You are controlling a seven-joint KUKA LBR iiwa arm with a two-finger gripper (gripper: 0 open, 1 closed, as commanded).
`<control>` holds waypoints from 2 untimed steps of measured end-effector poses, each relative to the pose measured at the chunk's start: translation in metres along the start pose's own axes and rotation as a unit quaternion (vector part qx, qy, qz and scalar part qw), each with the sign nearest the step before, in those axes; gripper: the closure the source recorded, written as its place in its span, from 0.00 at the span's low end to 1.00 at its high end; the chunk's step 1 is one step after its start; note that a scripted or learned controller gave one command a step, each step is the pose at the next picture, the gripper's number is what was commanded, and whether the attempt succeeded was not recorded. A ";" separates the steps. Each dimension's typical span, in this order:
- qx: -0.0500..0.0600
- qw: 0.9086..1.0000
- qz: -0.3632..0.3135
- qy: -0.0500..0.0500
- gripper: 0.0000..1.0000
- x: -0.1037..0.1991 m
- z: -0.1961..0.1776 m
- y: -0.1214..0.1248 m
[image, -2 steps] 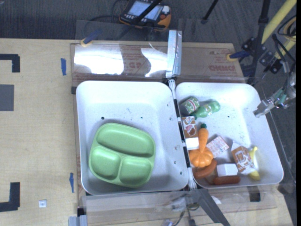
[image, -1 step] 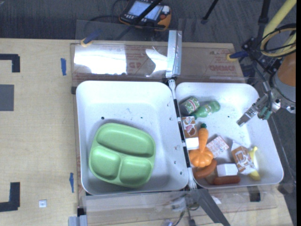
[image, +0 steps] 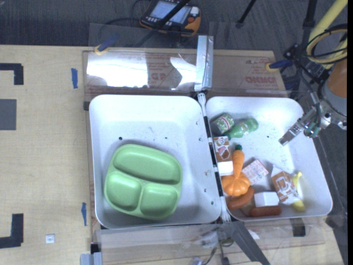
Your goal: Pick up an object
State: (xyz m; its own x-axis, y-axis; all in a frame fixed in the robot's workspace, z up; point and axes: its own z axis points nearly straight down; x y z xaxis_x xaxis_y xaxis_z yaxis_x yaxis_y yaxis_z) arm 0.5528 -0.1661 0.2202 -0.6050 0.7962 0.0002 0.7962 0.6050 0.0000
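The gripper hovers over the right bin's far right side, touching nothing. Its fingers look slightly parted, holding nothing.

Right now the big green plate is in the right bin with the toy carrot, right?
No. The camera view shows the green plate alone in the left bin. The toy carrot lies in the right bin among the other small toys.

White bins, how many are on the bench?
2. The left bin holds a green divided plate. The right bin sits beside it and holds a pile of toy food, which may hide smaller things.
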 end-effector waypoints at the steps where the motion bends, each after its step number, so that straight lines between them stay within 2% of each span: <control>1: -0.001 0.994 0.110 -0.002 1.00 -0.019 -0.026 0.069; 2: 0.001 1.000 -0.004 0.001 1.00 -0.032 -0.009 0.056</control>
State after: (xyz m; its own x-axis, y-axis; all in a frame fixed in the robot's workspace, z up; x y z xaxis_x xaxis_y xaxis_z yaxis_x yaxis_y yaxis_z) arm 0.6167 -0.1573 0.2288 -0.6115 0.7912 0.0014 0.7912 0.6115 -0.0014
